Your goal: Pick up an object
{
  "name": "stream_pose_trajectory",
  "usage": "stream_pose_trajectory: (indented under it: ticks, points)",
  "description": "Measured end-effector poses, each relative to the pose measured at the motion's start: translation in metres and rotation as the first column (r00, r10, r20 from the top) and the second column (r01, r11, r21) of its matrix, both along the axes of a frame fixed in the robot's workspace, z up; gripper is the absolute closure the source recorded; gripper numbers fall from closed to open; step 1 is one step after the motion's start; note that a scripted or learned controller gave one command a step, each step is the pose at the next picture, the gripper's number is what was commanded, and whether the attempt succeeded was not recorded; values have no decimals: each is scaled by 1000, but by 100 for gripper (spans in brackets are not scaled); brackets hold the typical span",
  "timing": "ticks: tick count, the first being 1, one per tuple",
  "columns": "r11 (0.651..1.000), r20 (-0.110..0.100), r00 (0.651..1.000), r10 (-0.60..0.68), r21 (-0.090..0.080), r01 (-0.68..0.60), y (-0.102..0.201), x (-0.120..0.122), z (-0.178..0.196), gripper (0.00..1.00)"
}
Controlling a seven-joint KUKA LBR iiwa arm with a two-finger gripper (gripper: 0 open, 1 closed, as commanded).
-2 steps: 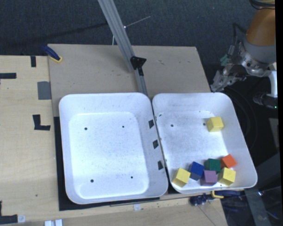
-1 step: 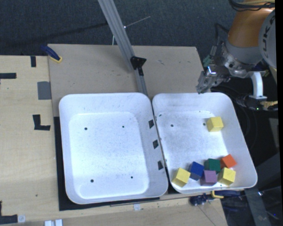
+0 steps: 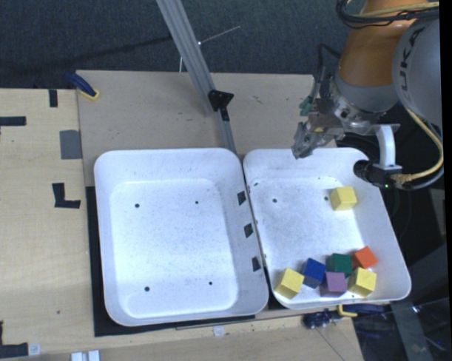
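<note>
Gripper (image 3: pixel 305 148) above right bin's (image 3: pixel 376 230) rim

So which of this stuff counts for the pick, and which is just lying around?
For the pick:
gripper
right bin
lone yellow cube
yellow cube, blue cube, green cube, purple cube, orange cube, yellow cube at the corner

Lying about:
left bin
metal pole

The arm (image 3: pixel 388 52) is cut off by the top and right edges, its base out of frame. The gripper (image 3: pixel 305 147) appears small and dark; its finger spacing cannot be judged. In the right bin (image 3: pixel 300 173), the green cube (image 3: pixel 338 263) is partly hidden behind the purple cube (image 3: pixel 335 282).
</note>
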State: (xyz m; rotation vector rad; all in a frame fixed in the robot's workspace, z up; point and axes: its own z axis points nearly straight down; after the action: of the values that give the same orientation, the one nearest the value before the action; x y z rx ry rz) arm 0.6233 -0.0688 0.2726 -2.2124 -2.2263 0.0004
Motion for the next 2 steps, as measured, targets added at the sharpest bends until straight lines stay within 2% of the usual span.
stream_pose_trajectory:
  ticks: [2]
  points:
    - [1000,-1,1000,2,0,-2,117,-14,-7,100]
